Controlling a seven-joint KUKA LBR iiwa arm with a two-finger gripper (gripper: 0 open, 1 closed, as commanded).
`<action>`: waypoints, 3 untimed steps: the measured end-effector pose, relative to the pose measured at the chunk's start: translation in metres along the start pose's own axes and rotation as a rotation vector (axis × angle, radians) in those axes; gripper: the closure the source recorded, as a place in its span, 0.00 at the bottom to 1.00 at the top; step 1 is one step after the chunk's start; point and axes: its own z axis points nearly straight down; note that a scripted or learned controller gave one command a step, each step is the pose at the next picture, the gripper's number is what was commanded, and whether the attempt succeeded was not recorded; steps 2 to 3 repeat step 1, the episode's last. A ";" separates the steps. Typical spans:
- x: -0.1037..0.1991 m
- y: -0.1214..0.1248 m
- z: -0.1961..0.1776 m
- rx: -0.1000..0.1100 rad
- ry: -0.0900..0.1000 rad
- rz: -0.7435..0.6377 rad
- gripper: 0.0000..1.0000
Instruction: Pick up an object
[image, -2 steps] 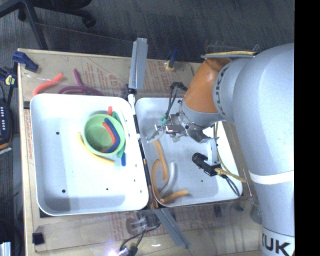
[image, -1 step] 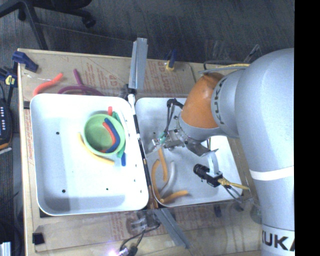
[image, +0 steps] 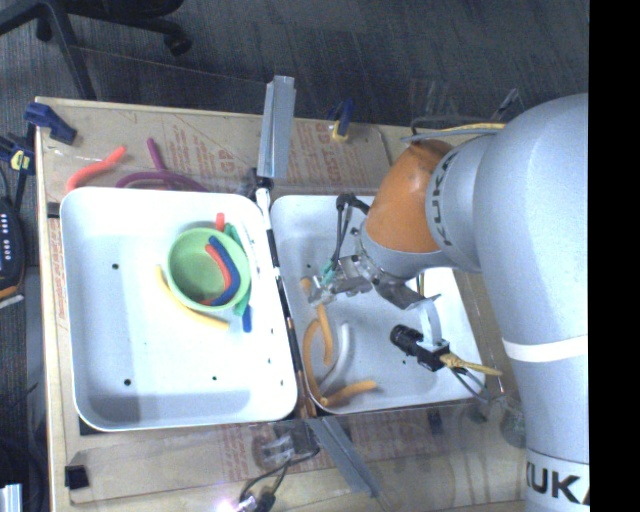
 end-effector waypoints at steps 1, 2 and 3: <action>0.034 0.047 -0.091 -0.003 0.001 -0.080 1.00; 0.034 0.047 -0.091 -0.003 0.001 -0.080 1.00; 0.034 0.047 -0.091 -0.003 0.001 -0.080 1.00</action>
